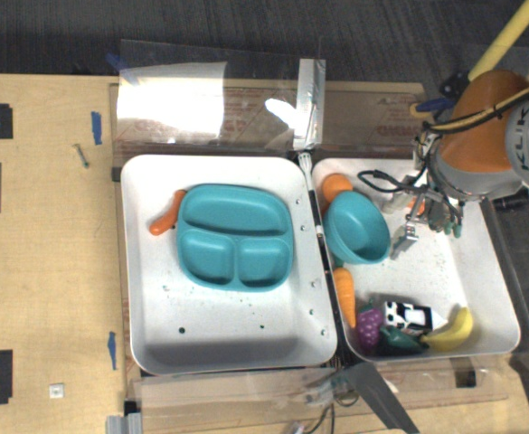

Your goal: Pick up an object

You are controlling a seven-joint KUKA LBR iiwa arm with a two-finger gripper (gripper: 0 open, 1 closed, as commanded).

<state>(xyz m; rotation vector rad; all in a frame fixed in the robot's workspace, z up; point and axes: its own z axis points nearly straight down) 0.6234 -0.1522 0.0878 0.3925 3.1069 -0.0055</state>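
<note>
Half-hidden orange ball behind teal bowl; gripper beside it, grip state unclear.

Quick tally - two white bins, one teal divided plate, one teal bowl, one banana, one grape bunch - that's it.

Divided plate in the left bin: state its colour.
Teal, seen in the camera view: the divided plate.

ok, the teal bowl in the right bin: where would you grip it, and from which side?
Probably the teal bowl by its rim, on the side facing the bin's open middle, coming from above. It looks tipped against the bin's left wall, with an orange ball behind it and a carrot in front, so that right edge is freest. The gripper is beside it.
</note>
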